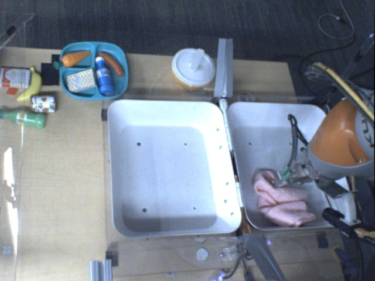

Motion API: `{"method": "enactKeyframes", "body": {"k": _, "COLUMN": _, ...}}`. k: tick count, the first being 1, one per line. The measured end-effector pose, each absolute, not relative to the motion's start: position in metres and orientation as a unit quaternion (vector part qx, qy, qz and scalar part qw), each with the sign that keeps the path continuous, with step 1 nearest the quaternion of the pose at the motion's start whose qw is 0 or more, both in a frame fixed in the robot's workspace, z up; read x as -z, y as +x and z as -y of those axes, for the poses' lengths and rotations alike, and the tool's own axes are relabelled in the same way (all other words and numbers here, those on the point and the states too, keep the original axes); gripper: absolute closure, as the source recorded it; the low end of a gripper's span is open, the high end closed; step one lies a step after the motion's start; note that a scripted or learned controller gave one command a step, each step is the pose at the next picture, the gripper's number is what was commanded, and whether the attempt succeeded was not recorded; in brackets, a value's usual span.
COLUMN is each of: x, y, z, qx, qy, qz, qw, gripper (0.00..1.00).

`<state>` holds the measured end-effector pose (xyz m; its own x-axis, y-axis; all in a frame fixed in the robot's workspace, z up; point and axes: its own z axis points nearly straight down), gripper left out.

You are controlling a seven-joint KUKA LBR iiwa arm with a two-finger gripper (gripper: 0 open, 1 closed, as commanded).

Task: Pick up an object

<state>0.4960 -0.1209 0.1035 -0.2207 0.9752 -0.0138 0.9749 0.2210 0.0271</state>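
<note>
Where fingers (pixel 280 179) reach down, pink cloth (pixel 281 202) just beneath, touching.

One camera sits fixed above the bench (pixel 58 174), looking down at a slant — the dark floor (pixel 176 7) lies along the top of the view. It stands far enough off to take in both bins, the left bin (pixel 167 113) and the right bin (pixel 258 122) side by side. The arm (pixel 343 139) enters from the right edge — only its wrist end fits.
</note>
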Motion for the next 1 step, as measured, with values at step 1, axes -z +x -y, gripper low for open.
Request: {"method": "enactKeyframes", "body": {"k": 1, "x": -0.1035, "y": 0.4959, "z": 0.121, "qx": -0.0062, "qy": 0.624, "qz": -0.781, "qw": 0.014, "gripper": 0.0}}
